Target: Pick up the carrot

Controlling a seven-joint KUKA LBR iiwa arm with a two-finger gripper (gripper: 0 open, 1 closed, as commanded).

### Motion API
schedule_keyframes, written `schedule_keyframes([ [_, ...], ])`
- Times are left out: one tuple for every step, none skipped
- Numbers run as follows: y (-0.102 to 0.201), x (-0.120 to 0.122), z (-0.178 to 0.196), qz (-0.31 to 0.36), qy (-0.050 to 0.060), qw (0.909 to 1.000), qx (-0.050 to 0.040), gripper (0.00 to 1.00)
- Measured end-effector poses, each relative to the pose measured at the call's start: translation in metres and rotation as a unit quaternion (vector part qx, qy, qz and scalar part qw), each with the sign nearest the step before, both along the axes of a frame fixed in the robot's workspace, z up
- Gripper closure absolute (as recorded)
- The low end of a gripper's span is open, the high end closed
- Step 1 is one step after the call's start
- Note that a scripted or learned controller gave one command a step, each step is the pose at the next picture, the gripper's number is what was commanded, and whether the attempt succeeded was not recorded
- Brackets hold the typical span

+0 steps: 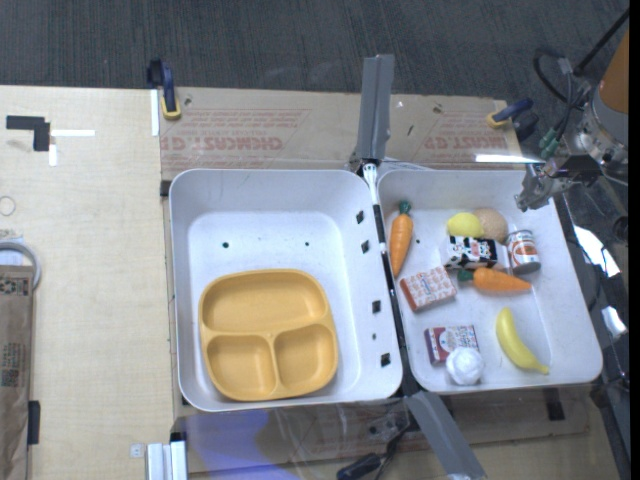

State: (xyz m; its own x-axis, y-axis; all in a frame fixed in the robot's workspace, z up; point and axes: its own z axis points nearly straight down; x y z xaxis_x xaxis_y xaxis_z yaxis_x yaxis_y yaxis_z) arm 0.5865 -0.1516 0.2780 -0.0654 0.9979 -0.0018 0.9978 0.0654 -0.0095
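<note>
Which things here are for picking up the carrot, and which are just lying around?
For the job:
- upright carrot by the right bin's left wall
- second carrot lying near the can
- tool over the bin's far right corner

Just lying about:
- banana
- lemon
- can
- yellow divided plate in the left bin

left bin [190, 268]: divided plate [268, 333] at its front | right bin [575, 298]: one carrot [400, 240] against left wall; second carrot [500, 282] mid-bin, in front of can [522, 251] and carton [471, 253]; banana [521, 343] front right; gripper [532, 190] over back right rim
</note>
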Motion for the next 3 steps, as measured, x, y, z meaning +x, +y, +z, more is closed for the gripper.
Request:
schedule_keyframes([
  [-0.001, 0.0, 0.008, 0.0, 0.001, 1.0, -0.0003, 1.0],
  [-0.071, 0.044, -0.007, 0.087, -0.004, 0.9962, 0.0006, 1.0],
  [-0.072, 0.045, 0.002, 0.087, -0.005, 0.9962, -0.0005, 1.0],
])
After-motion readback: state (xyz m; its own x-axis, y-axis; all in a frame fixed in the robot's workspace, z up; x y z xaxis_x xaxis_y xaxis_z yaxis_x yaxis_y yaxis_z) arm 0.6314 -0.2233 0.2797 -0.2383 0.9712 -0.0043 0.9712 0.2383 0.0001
